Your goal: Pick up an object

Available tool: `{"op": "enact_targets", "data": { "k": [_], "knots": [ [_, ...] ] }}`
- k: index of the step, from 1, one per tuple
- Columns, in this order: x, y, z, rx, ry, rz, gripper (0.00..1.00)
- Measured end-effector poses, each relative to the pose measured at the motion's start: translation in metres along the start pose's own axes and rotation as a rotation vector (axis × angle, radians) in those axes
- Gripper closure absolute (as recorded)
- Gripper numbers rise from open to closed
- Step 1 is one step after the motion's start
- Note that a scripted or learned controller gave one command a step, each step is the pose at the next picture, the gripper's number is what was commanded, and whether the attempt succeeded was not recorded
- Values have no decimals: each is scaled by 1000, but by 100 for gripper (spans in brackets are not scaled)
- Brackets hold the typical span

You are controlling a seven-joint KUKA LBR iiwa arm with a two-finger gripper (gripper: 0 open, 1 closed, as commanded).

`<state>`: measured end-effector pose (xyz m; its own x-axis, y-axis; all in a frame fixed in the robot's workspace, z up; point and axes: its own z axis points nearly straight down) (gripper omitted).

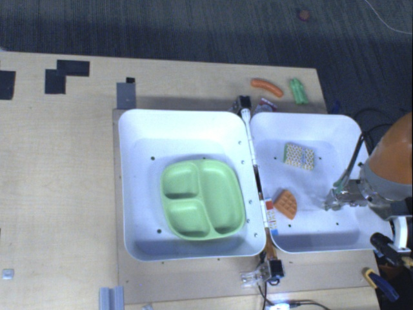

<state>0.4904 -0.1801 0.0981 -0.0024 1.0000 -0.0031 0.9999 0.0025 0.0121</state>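
Fingers [335, 199] low over R bin [348, 129] floor, right-centre of it; open or shut: can't tell, too small + blurred. Nothing seen between them. Arm body w/ orange band [395, 152] just right of fingers, over bin's R wall.

Objs relative to fingers:
- orange waffle-textured piece [286, 204], left of fingers, near, not touching, on same bin floor close to divider.
- speckled white/green square pad [299, 155], up-left of fingers, apart, lying flat, bin's upper middle.
- green 3-compartment tray [202, 197], far left of fingers, in L bin [132, 173], flat on floor, centre.
- orange sausage-shaped toy [267, 87] + green bottle-like item [297, 90], well above fingers, outside bins on worktop [58, 192] by R bin's top edge; the two near each other, not touching.
- small dark clip/bracket [243, 102] at top of seam between bins, up-left of fingers.
- cables + connector [273, 270] below bins, down-left of fingers.

Black tape patches [64, 75] far left on worktop, well apart.
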Motion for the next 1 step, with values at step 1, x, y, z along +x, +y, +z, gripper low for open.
{"op": "enact_targets", "data": {
  "k": [1],
  "knots": [
    [0, 0, 0, 0, 0, 0, 0]
  ]
}}
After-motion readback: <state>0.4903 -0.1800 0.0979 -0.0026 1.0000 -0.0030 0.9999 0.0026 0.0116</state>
